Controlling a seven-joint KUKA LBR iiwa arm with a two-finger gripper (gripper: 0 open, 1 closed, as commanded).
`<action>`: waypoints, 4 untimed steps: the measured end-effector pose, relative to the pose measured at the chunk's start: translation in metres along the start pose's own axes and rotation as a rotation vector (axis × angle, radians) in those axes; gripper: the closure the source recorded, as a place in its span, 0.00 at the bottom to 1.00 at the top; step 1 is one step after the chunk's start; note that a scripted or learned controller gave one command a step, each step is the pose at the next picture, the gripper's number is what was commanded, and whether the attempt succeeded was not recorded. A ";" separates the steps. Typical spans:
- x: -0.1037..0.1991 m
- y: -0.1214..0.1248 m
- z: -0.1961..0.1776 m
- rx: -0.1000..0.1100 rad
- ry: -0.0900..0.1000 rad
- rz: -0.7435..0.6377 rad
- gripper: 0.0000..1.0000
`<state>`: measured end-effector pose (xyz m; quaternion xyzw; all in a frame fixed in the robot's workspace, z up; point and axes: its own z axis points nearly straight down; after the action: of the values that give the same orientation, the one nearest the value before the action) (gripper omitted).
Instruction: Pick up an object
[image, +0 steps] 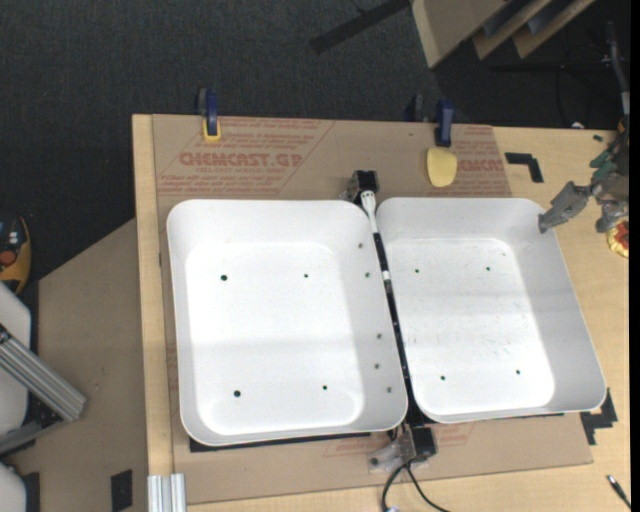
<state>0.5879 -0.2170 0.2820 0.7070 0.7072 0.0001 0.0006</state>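
Two shallow white bins lie side by side on the bench, the left bin (190, 300) and the right bin (560, 330). Small dark dots mark their floors. My gripper (566, 206) shows as a grey piece at the far right, just past the right bin's back right corner and over the bench. Part of the wrist (608, 185) sits behind it at the frame's edge. I see nothing held in it.
The bins rest on a brown board (250, 150) held by blue clamps (209, 108) (444, 120) at the back. A yellow pad (441, 166) lies behind the right bin. A black bracket (363, 184) and a cable (405, 460) sit at the seam between the bins.
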 end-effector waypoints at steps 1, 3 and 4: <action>0.000 0.001 -0.011 -0.004 -0.002 -0.001 1.00; -0.007 -0.016 -0.191 -0.021 -0.009 -0.002 1.00; 0.080 0.031 -0.092 0.008 0.005 -0.010 1.00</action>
<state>0.6191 -0.1369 0.3744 0.7035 0.7107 -0.0008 -0.0039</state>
